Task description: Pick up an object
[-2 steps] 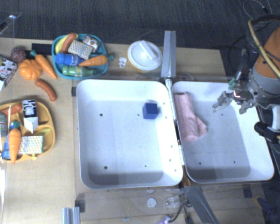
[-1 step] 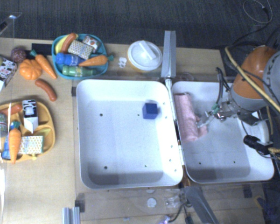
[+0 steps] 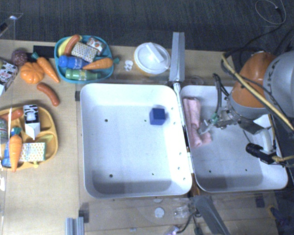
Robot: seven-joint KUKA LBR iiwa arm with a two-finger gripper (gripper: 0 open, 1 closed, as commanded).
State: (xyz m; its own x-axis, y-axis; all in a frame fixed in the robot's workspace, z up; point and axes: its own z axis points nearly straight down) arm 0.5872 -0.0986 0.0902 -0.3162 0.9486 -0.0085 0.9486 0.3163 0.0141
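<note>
Pink roll (image 3: 193, 121) lies along the left wall of the right bin (image 3: 235, 180), right of centre in the frame. My claw (image 3: 205, 128) sits at its right edge, touching it; I cannot tell how it stands. A blue cube (image 3: 158, 115) rests in the left bin (image 3: 122, 175).

Both bins (image 3: 132, 185) look like smooth, matt white plastic. The pink object (image 3: 193, 119) seems soft cloth; the blue block (image 3: 158, 116) looks matt.

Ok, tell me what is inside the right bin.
The right bin holds a pink cloth-like object along its left wall, with the claw at its lower end. The arm covers the bin's upper right part.
</note>
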